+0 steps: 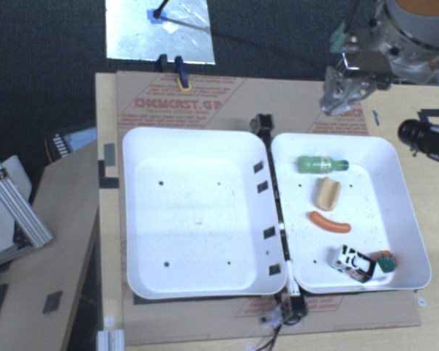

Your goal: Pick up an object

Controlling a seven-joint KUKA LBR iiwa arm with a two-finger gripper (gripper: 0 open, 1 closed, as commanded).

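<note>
My gripper (pixel 339 102) hangs high above the far edge of the right bin (pixel 402 168), with nothing visible between its fingers. In that bin lie a green bottle (pixel 322 165) on its side near the back, a tan bread roll (pixel 327 194) below it, and an orange sausage (pixel 330 223) in the middle. A black-and-white object (pixel 353 262) and a small teal and orange toy (pixel 385 262) rest at the bin's front right corner.
The left bin (pixel 190 210) stands beside the right one, with a black hinge strip (pixel 272 196) between them. A shiny metal sheet (pixel 159 19) lies beyond the bench, and blue and yellow clamps (pixel 181 74) sit at the cardboard's far edge.
</note>
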